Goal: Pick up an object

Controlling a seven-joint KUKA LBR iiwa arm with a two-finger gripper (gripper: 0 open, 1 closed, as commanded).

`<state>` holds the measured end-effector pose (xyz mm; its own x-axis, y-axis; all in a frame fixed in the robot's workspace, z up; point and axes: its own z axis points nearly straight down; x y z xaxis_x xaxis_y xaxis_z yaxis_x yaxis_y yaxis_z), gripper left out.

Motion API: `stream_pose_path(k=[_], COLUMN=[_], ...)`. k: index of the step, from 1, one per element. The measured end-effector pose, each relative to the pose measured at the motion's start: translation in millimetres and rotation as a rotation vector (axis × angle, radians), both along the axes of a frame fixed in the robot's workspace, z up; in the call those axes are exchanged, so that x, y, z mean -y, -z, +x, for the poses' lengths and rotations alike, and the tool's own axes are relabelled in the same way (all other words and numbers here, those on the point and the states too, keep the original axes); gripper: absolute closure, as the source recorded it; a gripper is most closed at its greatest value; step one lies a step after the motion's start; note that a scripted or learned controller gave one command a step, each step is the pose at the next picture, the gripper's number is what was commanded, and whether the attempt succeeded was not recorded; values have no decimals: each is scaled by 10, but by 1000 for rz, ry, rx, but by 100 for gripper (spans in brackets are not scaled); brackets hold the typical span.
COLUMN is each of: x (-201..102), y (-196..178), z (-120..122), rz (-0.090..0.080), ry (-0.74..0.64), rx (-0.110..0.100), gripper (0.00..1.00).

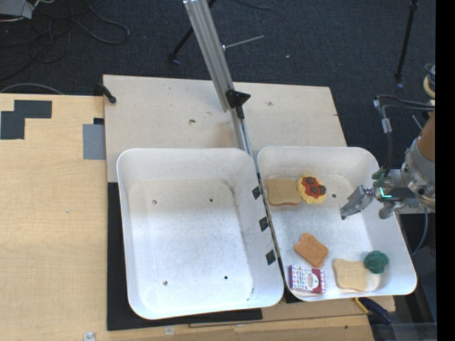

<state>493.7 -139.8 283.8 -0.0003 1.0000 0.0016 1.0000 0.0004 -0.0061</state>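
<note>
**Robot claw poised at the right bin's edge, nothing in its grasp**

The grey two-finger claw reaches in from the right and hangs over the right side of the right-hand shallow white plastic bin. One dark finger angles down and to the left; how far apart the fingers stand cannot be told, and nothing is seen between them.

Nearest the claw, to its left, lies a small round yellow toy pastry with a red topping, touching a flat tan slice of toy bread. Lower in the bin sit a small orange-brown toy toast piece, a little white and pink printed carton, a pale cream bread-shaped toy and, touching it, a dark green rounded lump. The left-hand white bin sits beside it on the pale wooden surface.

These all look like light play-food pieces, probably hard plastic or foam, so weight is no worry. The flat slices lie low and may slip from a pinch; the raised pastry or the green lump likely offers better purchase, gripped across the middle.
</note>
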Motion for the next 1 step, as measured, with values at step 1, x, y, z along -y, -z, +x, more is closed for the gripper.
stream_pose_path(k=[1], x=[9], y=[-14], z=[3], rz=[-1], ry=[2], rx=[4], gripper=[0])
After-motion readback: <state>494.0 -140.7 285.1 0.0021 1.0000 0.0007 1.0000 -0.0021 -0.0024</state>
